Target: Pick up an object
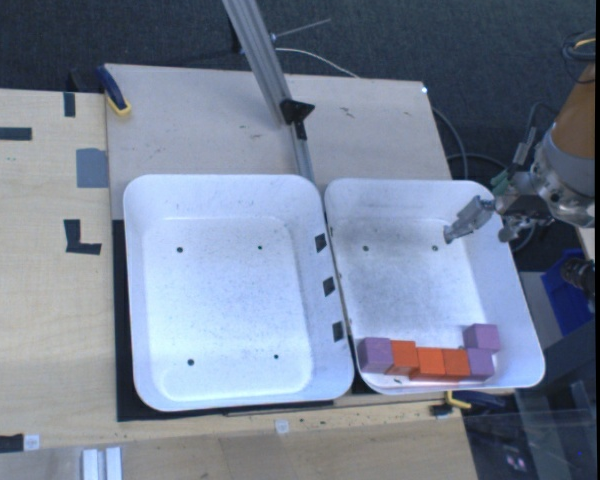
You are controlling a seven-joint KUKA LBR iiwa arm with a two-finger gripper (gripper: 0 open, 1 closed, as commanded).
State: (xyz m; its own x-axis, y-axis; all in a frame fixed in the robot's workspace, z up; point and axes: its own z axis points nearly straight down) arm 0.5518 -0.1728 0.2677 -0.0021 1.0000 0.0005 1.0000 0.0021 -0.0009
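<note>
The tool (477, 218) hangs over the right bin (410, 268), its state impossible to tell, well away from the blocks (430, 358) crowded against the near wall.

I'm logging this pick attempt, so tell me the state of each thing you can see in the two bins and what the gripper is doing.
Gripper: above the right bin's upper right part, nothing seen between its fingers.
Purple blocks: lying in the right bin's near end, one at the row's left, two at its right.
Orange blocks: lying between the purple ones, touching them.
Right bin: flat on the bench, holding the blocks.
Left bin: flat on the bench beside it.
</note>
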